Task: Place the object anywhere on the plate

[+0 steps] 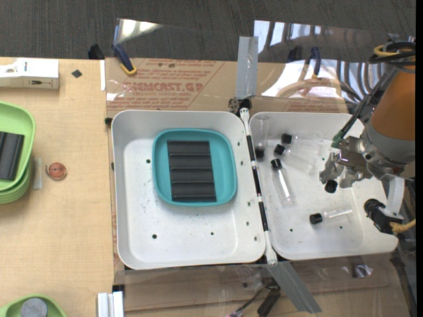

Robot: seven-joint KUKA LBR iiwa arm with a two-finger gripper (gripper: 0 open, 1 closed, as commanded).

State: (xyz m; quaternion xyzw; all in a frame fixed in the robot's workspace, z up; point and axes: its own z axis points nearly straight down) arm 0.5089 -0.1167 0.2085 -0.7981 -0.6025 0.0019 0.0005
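Hovering over the right bin (370, 240) at its three o'clock side, the gripper (332, 180) is seen above a black-capped vial (330, 186); a hold cannot be told. The teal plate (228, 170) is left waiting in the left bin (132, 230).

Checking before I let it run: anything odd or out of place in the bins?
Nothing damaged or spilled. Several clear vials with black caps lie scattered on their sides in the right bin. The teal plate sits level in the left bin.
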